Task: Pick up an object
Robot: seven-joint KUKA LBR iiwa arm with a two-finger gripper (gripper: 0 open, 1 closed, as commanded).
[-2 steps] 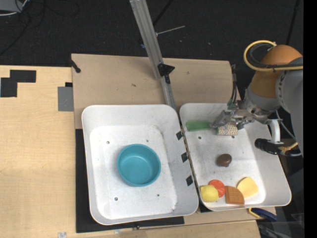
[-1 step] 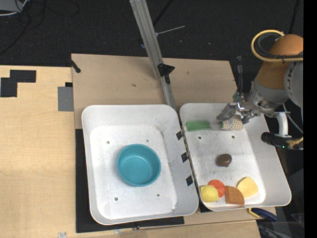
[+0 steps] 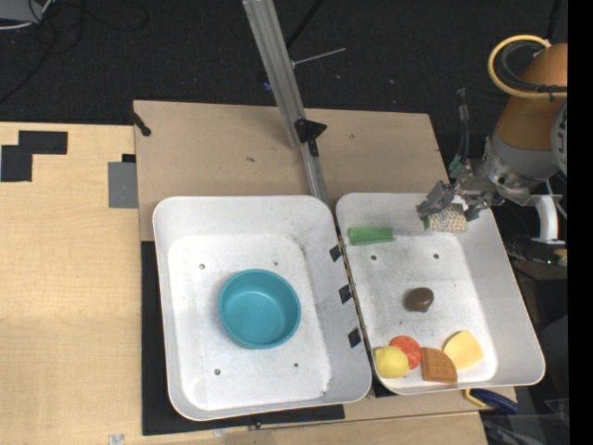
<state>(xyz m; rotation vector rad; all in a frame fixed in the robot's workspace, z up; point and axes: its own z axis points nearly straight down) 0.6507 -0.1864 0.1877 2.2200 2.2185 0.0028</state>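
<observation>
Speckled object: a small pale, dotted lump [image 3: 450,221] sits at the far edge of the right bin [image 3: 519,327], right under the fingertips; it looks like the likeliest target, though the task names none.
Gripper: the gripper [image 3: 448,204] hangs over that lump at the bin's back rim; whether its tips are apart, together or clamped on the lump cannot be told from this angle.
Arm: the grey arm with its orange band [image 3: 536,91] leans in from the right, wrist tilted down toward the bin.
Near neighbour: a green bar [image 3: 371,235] lies flat just left of the lump, apart from it.
Middle of bin: a brown round piece [image 3: 419,298] rests alone, well apart from the rest.
Front cluster: a yellow ball [image 3: 390,362], a red ball [image 3: 405,349], a brown wedge [image 3: 439,366] and a yellow block [image 3: 463,349] crowd the near rim, touching or nearly so.
Left bin: the left bin [image 3: 185,230] holds a teal bowl [image 3: 259,308].
Risk, rim: the lump lies close against the wall, so one tip may strike the rim and the close may miss.
Risk, slip: a small rounded lump may squirt sideways toward the green bar if pinched off-centre.
Risk, empty lift: I judge a lift could come away with nothing.
</observation>
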